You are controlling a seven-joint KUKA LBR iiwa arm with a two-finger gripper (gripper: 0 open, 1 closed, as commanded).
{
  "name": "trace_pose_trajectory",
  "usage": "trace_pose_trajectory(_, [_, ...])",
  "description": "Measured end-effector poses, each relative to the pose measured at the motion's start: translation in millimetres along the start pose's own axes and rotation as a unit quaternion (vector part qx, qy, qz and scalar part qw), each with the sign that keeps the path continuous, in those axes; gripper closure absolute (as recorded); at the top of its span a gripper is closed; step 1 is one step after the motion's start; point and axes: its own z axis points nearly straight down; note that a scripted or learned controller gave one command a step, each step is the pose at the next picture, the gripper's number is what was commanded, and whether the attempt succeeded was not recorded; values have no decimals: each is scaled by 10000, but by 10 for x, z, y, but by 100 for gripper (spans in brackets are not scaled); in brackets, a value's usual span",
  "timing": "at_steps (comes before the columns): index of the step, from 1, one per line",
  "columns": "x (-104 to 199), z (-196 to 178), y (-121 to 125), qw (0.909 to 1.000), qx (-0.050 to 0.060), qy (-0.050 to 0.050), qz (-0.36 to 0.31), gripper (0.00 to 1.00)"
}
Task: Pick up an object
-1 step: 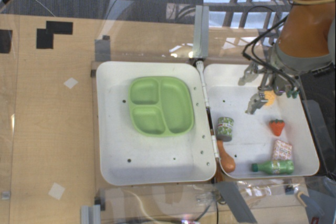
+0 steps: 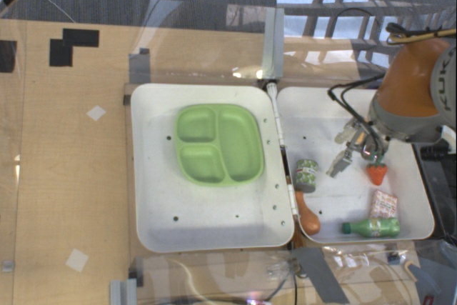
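Gripper point(image 2: 345, 157) hangs over the middle of the right bin point(image 2: 321, 111), metal fingers apart, nothing between them; likely poised to choose a target. Candidates lie loose along the bin's near half: a small green can point(image 2: 307, 174) by the left wall, orange carrot-shaped toy point(image 2: 308, 216), glossy green bottle point(image 2: 370, 228) on its side, flat printed packet point(image 2: 383, 205), strawberry point(image 2: 377, 173). Left bin point(image 2: 153, 225) carries a smooth green divided plate point(image 2: 218, 143).

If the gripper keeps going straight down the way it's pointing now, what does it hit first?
Probably the bare floor of the right bin. The gripper points down and to the picture's left, into the open patch between the small green can and the strawberry toy. Depth is unclear from one view, so the can could be grazed.
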Motion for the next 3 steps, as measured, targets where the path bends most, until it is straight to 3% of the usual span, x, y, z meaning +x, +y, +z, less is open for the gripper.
trace_pose_trajectory(1, [348, 198, -468, 9984, -13, -63, -553, 0])
trace_pose_trajectory(2, [307, 55, -443, 9982, -22, -136, -579, 100])
trace_pose_trajectory(3, [884, -965, -91, 9846, -7, -44, -1750, 100])
